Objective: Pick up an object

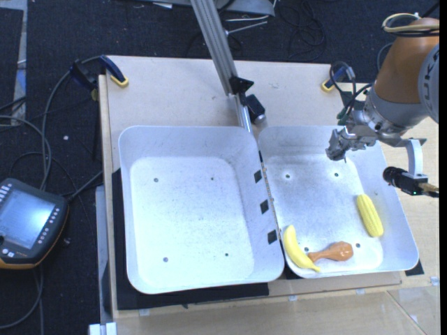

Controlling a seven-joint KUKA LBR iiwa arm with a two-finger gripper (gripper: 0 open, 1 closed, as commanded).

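One banana [297,250], one corncob [369,215], one drumstick [334,252]

- Bench [174,93] bears two bins side by side: left bin [188,211] at 9 o'clock, right bin [307,159] at 3 o'clock, rims touching along the middle.
- Banana [296,250] lies in right bin at its 7 o'clock corner, against the shared rim.
- Drumstick [332,252] lies just beside banana, at banana's 3 o'clock.
- Corn cob [369,215] lies in right bin at 4 o'clock, apart from drumstick, near the outer wall.
- Gripper [337,149] hangs over right bin at its 1 o'clock, well apart from all three items.
- Pendant [28,222] rests off the bench at 9 o'clock.
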